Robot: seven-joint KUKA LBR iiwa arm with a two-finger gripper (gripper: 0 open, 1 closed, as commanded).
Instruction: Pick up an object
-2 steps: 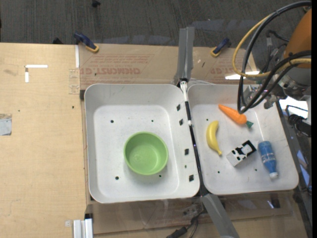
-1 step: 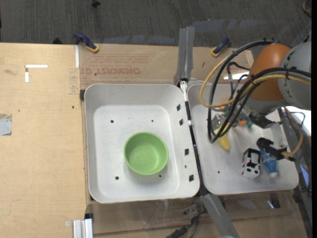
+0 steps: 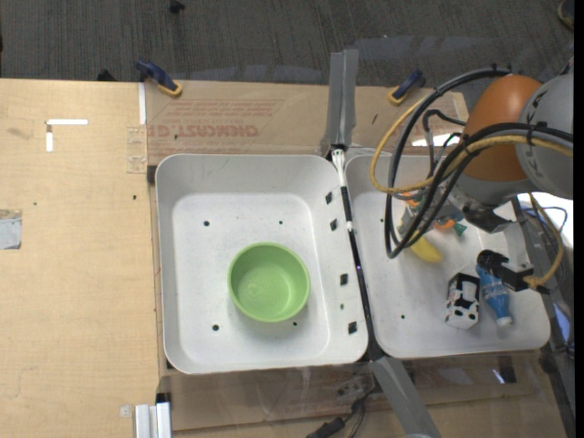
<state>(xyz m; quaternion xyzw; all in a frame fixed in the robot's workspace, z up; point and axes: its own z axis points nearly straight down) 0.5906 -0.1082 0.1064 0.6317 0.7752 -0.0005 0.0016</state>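
White bins sit side by side, and my pincer [image 3: 482, 222] hangs over the right bin [image 3: 401, 327]. My own wrist hides it, so I cannot tell whether it is apart or together. Beneath me lie a yellow piece [image 3: 425, 250], a black-and-white toy [image 3: 464, 301] and a blue tube [image 3: 498, 303]; the toy and tube look to be touching. If I come down there, I risk shoving one aside or pinching both. The green bowl [image 3: 268, 283] sits alone in the left bin [image 3: 196, 272], well apart.

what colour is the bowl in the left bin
The bowl is light green, plain with no pattern; it shows best in the camera view.
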